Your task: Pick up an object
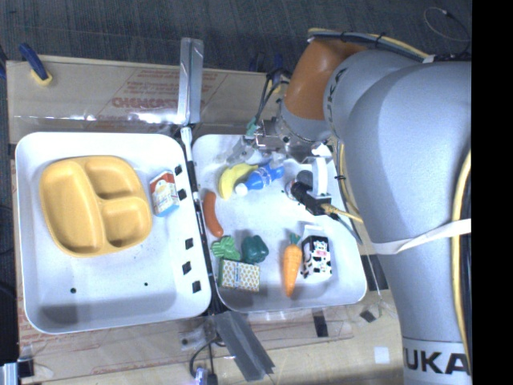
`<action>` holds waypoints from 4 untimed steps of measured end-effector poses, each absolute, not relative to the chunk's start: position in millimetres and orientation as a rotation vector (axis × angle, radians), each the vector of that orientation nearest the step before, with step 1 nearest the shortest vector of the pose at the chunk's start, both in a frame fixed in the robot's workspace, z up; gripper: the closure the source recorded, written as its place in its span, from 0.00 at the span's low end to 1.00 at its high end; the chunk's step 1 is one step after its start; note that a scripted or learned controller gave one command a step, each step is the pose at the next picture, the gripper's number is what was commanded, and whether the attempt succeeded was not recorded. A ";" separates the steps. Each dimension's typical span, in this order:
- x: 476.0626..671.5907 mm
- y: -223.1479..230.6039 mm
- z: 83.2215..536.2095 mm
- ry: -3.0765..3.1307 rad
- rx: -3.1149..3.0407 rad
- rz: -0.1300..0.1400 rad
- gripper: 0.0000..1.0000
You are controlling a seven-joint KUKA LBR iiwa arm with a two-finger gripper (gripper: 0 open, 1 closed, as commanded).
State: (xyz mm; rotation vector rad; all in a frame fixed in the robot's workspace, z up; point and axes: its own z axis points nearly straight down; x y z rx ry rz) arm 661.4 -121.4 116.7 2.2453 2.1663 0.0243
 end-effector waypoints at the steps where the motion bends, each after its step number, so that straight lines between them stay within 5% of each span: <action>1: 652.0 -120.9 111.7 2.147 2.240 0.032 0.00; 2: 637.7 -94.5 93.4 2.222 2.216 0.002 0.00; 3: 636.5 -95.3 102.1 2.226 2.217 -0.004 1.00; 4: 657.1 -57.6 224.6 2.085 2.349 0.001 1.00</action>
